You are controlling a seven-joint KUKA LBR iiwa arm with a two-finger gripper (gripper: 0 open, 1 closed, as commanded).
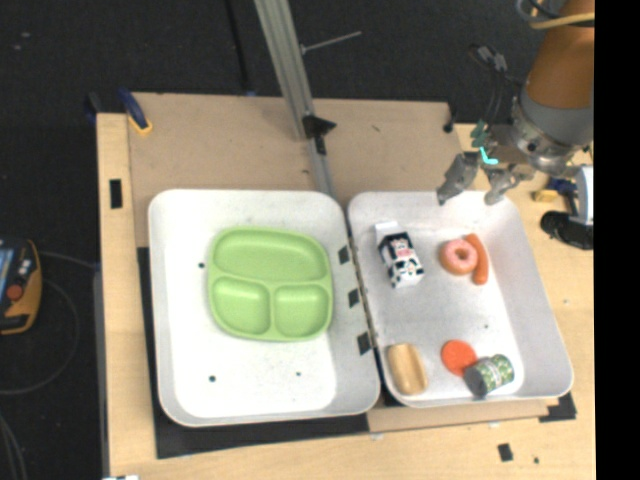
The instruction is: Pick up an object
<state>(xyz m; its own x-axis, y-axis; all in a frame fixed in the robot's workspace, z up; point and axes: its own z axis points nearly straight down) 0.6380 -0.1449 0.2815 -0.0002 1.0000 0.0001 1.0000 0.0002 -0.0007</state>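
Observation:
My gripper (474, 186) hangs open over the far edge of the right bin (525, 298), with nothing between its fingers. Below it in that bin lie a pink donut (459, 257) with an orange carrot (480, 260) beside it. A small white and black cow toy (399, 256) stands nearer the bin's left side. At the front lie a tan bread roll (406, 366), an orange-red round piece (457, 355) and a green can (490, 373).
The left bin (180, 368) holds a green divided plate (270, 284). A grey metal post (290, 73) rises behind the bins. The tan bench (210, 138) surrounds both bins.

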